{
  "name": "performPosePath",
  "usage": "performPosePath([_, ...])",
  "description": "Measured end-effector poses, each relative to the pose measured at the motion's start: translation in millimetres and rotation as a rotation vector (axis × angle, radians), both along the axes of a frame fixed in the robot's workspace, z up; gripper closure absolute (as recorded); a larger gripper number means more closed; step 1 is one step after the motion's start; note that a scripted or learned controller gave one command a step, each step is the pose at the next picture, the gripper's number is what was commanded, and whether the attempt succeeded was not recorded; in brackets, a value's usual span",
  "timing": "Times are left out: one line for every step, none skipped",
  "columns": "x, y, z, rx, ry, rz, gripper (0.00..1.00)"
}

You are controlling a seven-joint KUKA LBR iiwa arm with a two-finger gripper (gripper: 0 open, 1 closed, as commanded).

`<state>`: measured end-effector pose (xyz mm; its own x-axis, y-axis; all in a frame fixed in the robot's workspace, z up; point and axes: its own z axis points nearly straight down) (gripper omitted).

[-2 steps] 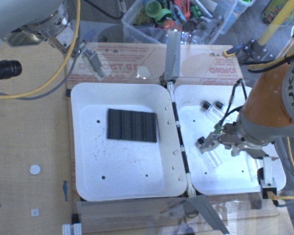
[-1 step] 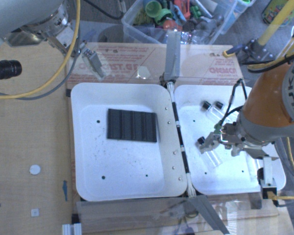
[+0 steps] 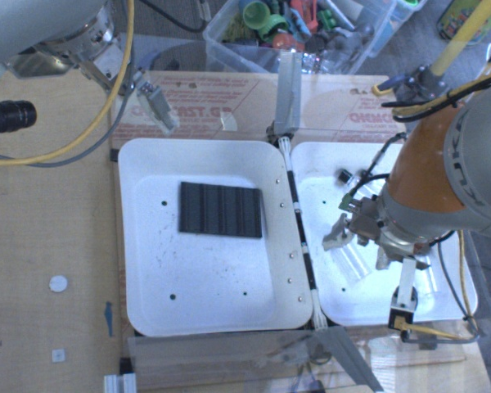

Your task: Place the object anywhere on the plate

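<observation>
Two white bins: dark ridged plate left, arm over right, end effector state unclear.

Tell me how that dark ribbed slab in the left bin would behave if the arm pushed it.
The dark ribbed slab lies flat in the left bin, so it would probably slide, not roll or tip. Its straight edges suggest it's stiff. The smooth-looking white floor may let it skid or turn.

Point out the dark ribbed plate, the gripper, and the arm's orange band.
dark ribbed plate [image 3: 221, 210]: camera view, middle of its ridged top, in the left bin.
gripper [image 3: 368, 260]: camera view, over the right bin, below the wrist.
orange band [image 3: 425, 158]: camera view, middle of its curved side.
</observation>
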<state>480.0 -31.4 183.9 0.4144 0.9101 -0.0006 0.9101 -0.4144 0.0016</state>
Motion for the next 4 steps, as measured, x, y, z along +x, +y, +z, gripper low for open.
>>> performPosePath([0.0,0.0,0.1,0.0,0.0,0.0,0.0])
performPosePath([85.0,18.2,0.3,0.001,0.003,-0.157,0.0])
performPosePath([59.1,87.3,-0.1,0.001,0.007,-0.363,0.0])
performPosePath([65.0,108.5,-39.4,-0.016,-0.019,-0.43,0.0])
